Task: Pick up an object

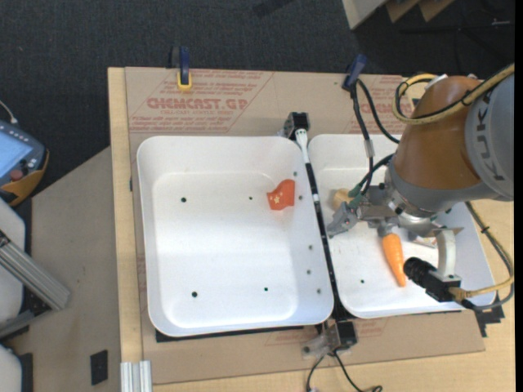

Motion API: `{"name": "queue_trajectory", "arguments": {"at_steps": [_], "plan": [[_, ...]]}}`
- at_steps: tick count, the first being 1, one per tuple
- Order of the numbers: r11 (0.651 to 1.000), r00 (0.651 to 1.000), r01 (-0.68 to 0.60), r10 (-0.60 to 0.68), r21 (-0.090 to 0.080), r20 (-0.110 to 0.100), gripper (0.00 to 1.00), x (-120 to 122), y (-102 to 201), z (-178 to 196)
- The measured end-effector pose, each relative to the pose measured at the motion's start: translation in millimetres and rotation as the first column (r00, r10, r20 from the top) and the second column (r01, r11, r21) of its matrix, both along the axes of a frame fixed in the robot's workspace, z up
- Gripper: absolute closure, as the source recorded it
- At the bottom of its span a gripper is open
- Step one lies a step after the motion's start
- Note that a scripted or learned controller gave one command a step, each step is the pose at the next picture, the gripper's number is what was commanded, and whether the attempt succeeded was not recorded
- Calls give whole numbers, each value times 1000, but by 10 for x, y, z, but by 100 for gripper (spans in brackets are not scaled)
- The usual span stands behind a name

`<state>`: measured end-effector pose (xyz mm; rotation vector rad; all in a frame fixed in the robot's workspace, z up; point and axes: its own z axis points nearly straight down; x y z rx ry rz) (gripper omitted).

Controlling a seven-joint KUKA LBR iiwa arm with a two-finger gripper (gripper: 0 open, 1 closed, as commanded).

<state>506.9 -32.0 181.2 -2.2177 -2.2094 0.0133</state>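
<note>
End effector (pixel 341 219): by right bin's (pixel 368 292) left wall; grip state unclear.
Risk: closing empty, toy carrot (pixel 395 258) lying just beside it.

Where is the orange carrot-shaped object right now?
Camera view: the orange carrot-shaped object lies in the right white bin, toward its front, lower right of the gripper.

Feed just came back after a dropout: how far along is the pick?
Done: nothing yet. The orange carrot-like piece lies on the floor of the right bin, and the red-orange piece lies in the left bin. In hand: the gripper is low over the right bin's left side, apart from the carrot-like piece, with nothing visibly held. Left: grasp one object and lift it.
</note>
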Motion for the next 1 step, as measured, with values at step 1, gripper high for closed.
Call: {"name": "queue_trajectory", "arguments": {"at_steps": [1], "plan": [[1000, 1000, -2, 2, -2, 16, 100, 62, 2, 138]]}}
